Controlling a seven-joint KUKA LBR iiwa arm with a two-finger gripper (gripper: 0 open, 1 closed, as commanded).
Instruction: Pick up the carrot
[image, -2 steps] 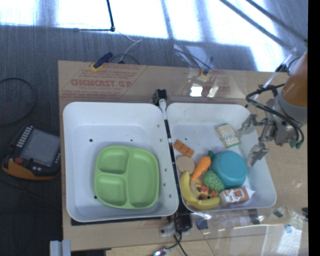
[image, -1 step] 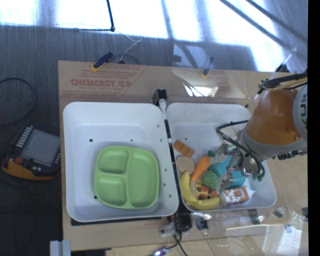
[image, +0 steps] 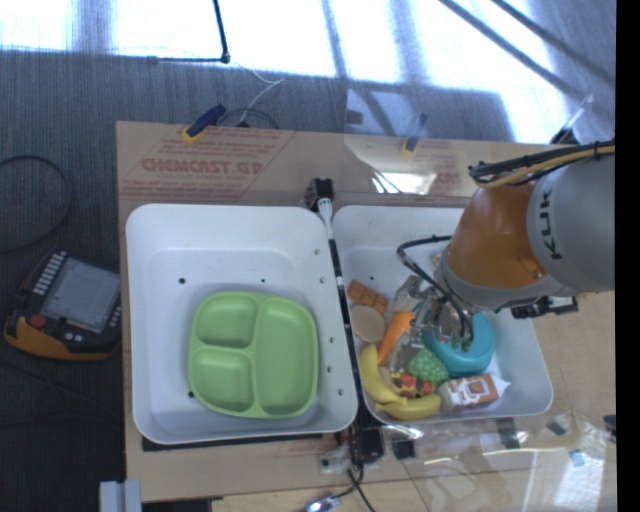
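Observation:
The carrot is a small orange stick lying at a slant in the right bin, near that bin's left side. My gripper hangs low over the pile, right beside the carrot's upper right edge and touching or nearly touching it. The grey arm with its orange band comes in from the right and hides the bin's middle behind the gripper.
Crowded round the carrot are a yellow banana, a teal bowl, a red-and-green toy fruit, a small brown carton, an orange piece and a beige disc. The left bin holds a green divided plate.

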